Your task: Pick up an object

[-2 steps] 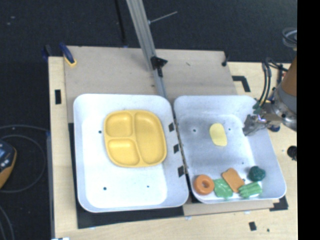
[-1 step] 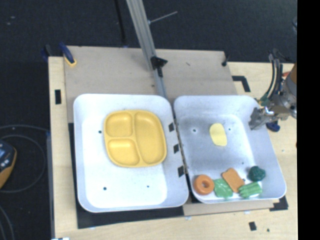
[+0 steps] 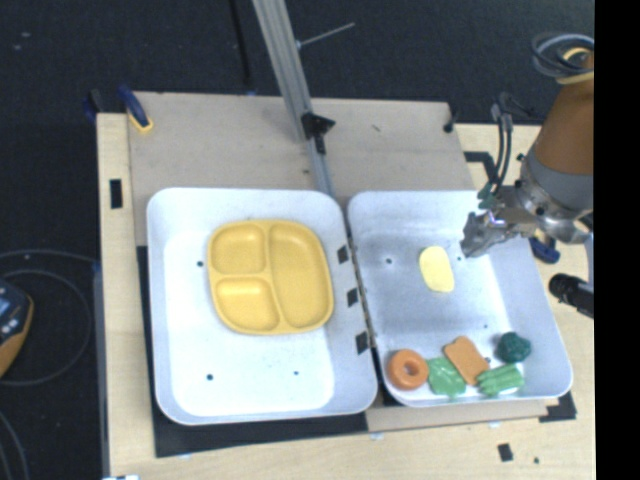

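Note:
A pale yellow oval object (image 3: 436,269) lies in the middle of the right bin (image 3: 400,218). Along that bin's near edge sit an orange ring (image 3: 407,368), a light green piece (image 3: 445,378), an orange-brown block (image 3: 465,358), a green elongated piece (image 3: 500,379) and a dark green lump (image 3: 514,347). My gripper (image 3: 479,240) hangs over the right bin, just right of and slightly above the yellow oval, pointing down and left. I see nothing held by it.
The left bin (image 3: 180,368) holds a yellow three-compartment plate (image 3: 270,275). A slanted metal pole (image 3: 285,63) rises behind the bins. The arm's orange band (image 3: 568,128) stands over the bench's right side.

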Tool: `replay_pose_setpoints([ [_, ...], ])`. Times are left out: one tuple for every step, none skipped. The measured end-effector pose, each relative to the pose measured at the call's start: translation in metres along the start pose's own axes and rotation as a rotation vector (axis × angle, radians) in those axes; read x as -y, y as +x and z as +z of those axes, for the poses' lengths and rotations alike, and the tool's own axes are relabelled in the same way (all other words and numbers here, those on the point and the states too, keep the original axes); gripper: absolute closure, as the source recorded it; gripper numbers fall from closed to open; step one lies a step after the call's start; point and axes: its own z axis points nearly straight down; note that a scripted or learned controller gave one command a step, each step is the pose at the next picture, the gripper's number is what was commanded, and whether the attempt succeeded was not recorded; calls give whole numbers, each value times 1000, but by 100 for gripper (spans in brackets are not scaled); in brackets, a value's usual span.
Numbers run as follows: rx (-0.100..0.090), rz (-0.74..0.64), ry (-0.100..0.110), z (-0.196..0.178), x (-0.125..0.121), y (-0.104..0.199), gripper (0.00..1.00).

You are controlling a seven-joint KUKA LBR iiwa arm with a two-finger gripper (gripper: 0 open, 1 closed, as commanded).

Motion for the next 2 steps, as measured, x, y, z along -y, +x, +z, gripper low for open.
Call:
replay_pose_setpoints([
  [0, -1, -1, 12, -4, 53, 100],
  [-1, -1, -2, 4, -9, 105, 100],
])
